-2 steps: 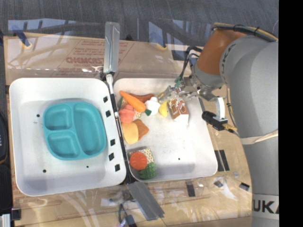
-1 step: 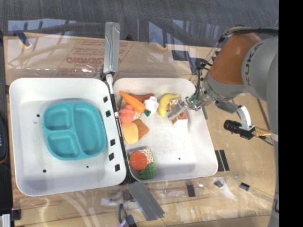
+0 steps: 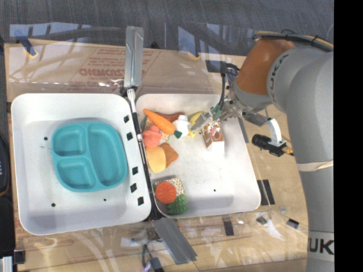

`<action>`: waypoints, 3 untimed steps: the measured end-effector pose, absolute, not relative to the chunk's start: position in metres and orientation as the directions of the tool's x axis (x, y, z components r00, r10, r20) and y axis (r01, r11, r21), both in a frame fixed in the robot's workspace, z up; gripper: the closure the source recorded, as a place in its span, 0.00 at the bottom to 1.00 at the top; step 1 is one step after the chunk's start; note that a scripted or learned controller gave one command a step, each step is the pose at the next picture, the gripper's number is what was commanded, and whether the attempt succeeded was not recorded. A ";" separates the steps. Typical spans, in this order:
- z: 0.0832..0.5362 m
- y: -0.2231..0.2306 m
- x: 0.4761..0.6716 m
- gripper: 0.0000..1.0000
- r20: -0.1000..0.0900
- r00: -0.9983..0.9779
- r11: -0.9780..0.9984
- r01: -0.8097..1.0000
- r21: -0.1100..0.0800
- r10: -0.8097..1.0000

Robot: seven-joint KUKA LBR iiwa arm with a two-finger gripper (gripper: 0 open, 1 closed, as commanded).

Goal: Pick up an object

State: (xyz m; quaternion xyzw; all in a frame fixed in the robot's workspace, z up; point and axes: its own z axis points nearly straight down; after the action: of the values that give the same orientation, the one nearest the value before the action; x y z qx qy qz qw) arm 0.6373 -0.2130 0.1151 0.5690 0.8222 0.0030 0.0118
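Note:
My gripper (image 3: pixel 214 117) hangs over the back of the right bin (image 3: pixel 238 177), with the grey arm and its orange band (image 3: pixel 258 67) reaching in from the right. Just below the gripper a small brown and white carton (image 3: pixel 214 136) lies on the bin floor. A yellow banana-like piece (image 3: pixel 195 118) and a small white and green item (image 3: pixel 181 128) sit just left of the gripper. An orange carrot (image 3: pixel 160 121) lies further left. I see nothing clearly held.
Along the right bin's left wall lie a pink toy (image 3: pixel 151 136), a yellow-orange piece (image 3: pixel 160 157), a red tomato (image 3: pixel 165 192) and a green item (image 3: pixel 178 204). The left bin (image 3: pixel 28 203) holds a teal divided plate (image 3: pixel 88 155). A grey divider (image 3: pixel 133 61) stands between the bins.

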 end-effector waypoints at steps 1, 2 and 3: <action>0.129 -0.215 0.640 1.00 -0.027 -0.354 0.355 0.935 0.026 0.935; 0.129 -0.215 0.640 0.00 -0.026 -0.354 0.355 0.935 0.025 0.935; 0.114 -0.215 0.634 0.00 -0.034 -0.356 0.357 0.933 0.035 0.934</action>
State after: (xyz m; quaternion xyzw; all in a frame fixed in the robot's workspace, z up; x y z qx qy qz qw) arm 0.6341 -0.2145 0.1143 0.5669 0.8234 0.0050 0.0240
